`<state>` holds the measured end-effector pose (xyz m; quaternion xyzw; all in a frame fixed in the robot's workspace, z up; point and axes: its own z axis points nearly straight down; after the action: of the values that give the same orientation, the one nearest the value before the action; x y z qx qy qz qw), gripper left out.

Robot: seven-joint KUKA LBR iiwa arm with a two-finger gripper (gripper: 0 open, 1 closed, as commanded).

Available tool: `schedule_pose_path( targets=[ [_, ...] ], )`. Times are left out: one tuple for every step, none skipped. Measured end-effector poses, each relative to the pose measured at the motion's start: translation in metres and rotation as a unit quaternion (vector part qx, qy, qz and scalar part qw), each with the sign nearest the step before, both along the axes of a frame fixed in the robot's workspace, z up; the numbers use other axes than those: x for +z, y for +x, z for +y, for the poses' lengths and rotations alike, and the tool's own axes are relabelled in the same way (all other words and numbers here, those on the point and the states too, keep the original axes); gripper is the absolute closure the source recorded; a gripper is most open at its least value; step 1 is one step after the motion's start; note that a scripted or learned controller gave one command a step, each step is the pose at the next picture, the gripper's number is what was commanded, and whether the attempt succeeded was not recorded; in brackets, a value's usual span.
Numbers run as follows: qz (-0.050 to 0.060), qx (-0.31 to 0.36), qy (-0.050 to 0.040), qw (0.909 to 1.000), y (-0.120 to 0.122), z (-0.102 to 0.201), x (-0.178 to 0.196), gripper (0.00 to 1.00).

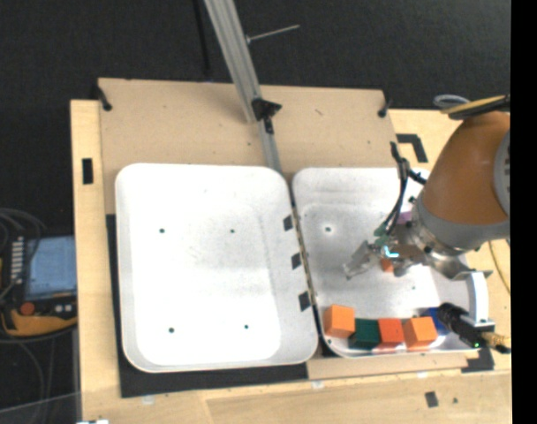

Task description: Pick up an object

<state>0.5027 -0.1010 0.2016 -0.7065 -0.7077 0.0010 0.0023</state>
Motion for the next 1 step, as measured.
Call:
schedule_pose_path(
  targets=[
    [-0.003,-0.002,-0.0005,1.0,0.0012,-0.0001,0.0022,0.0]
  ],
)
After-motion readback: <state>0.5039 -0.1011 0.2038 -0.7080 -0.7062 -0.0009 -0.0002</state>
